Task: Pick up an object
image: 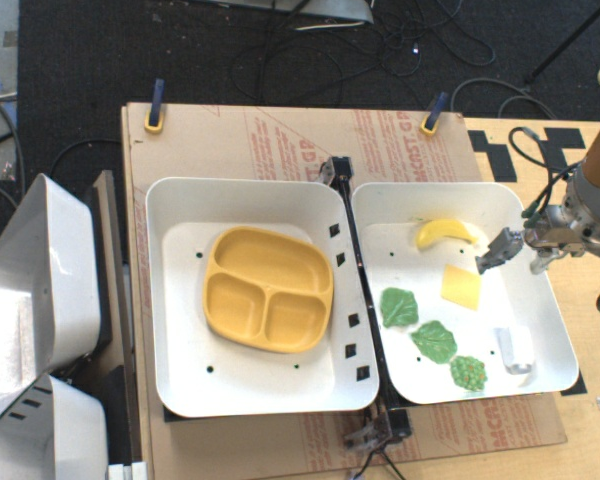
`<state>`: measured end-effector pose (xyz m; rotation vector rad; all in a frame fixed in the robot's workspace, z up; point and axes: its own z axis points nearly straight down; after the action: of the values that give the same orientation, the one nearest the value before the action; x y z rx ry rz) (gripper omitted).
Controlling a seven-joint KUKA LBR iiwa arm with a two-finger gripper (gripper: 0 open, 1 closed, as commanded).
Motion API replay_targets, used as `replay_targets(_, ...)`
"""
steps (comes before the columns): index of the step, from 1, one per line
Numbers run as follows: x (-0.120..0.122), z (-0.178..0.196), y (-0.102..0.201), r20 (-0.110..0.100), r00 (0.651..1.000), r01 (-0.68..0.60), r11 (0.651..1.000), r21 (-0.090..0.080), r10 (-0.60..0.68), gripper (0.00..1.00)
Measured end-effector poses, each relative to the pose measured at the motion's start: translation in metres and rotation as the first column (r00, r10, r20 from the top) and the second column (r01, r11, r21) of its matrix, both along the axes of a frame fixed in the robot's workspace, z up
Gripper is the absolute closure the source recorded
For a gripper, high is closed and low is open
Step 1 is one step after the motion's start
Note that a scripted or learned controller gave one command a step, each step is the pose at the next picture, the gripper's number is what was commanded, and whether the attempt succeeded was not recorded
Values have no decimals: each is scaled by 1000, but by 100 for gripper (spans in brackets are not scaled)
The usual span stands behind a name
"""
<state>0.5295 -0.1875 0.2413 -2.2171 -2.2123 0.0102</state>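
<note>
The banana (447, 232) is lying lengthwise left-right in the right bin (550, 298); the gripper (525, 250) is hovering open; the left bin (175, 298) is holding a yellow tray (268, 288).

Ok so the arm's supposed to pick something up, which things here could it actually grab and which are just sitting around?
Candidates, all in the right bin:
banana
yellow block
two green leaves
green bumpy piece
small white piece
The gripper hovers nearest the block and banana.

Just lying about:
yellow divided tray in the left bin
cardboard sheet
clamps
</note>
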Motion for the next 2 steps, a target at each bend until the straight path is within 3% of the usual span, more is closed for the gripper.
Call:
replay_targets(1, 2, 6, 0, 11, 1000, -3, 1000, -2, 3, 0)
replay_targets(2, 5, -53, -8, 6, 1000, 0, 1000, -1, 0, 0)
